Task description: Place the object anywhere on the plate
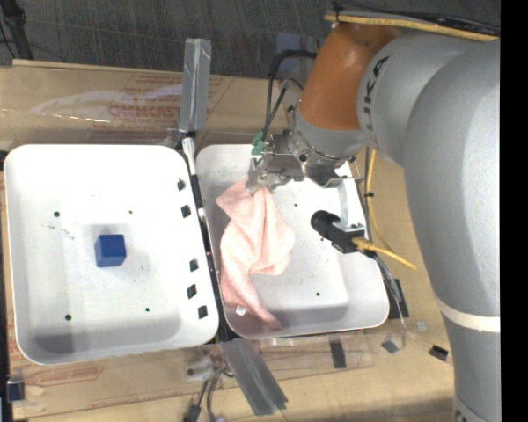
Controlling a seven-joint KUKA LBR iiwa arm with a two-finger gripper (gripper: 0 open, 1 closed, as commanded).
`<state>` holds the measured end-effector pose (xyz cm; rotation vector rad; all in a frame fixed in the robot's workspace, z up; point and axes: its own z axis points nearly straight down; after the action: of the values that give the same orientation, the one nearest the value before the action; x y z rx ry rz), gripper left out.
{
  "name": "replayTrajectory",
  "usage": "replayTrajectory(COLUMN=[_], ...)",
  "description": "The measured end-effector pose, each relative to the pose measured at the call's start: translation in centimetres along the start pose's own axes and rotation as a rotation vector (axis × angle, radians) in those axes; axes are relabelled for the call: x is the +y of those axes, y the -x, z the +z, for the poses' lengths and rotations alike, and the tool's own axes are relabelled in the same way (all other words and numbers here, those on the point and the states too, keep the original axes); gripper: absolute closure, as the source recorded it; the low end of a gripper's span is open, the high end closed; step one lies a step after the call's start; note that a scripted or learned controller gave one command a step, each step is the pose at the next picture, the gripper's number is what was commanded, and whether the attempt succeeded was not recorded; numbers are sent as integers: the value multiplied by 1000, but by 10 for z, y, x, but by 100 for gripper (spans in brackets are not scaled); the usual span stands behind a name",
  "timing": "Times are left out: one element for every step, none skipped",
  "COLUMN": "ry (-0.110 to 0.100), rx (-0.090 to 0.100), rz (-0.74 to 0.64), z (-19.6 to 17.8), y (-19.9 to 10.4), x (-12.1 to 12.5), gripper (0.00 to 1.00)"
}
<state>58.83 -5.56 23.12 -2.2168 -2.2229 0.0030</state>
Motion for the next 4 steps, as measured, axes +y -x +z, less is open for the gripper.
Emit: replayTrajectory(ry=[-2, -2, 3, 3], rx=[0, -1, -4, -4], rz=[-406, -811, -1218, -1574], z=[10, 9, 1, 9], y=[-49, -101, -149, -205], x=[12, 15, 39, 52], gripper=[100, 100, 100, 100])
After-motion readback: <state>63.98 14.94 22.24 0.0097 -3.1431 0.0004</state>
